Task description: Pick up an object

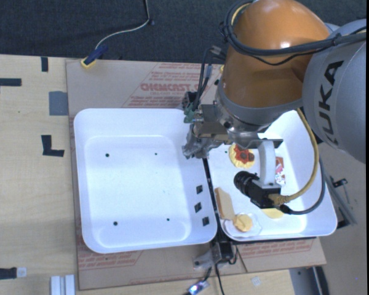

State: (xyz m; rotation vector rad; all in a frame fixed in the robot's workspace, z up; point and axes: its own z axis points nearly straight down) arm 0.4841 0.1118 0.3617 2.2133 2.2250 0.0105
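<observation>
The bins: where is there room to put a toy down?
The left bin has bare white floor right across, bordered by its rim on all sides; only small dark dots mark it. The right bin is crowded: the arm hangs over it, with a round red-and-yellow piece, a tan stick and yellow bits below. A small patch stays free near its front-right corner.

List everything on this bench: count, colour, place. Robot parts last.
left bin: one, white, centre of the bench.
right bin: one, white, beside the left bin, partly under the arm.
round toy: one, yellow and red, right bin, below the wrist.
tan stick: one, right bin, along its left wall.
yellow piece: one, right bin, near corner.
cardboard sheet: one, brown, under both bins.
arm: one, grey with orange band, over the right bin.
</observation>
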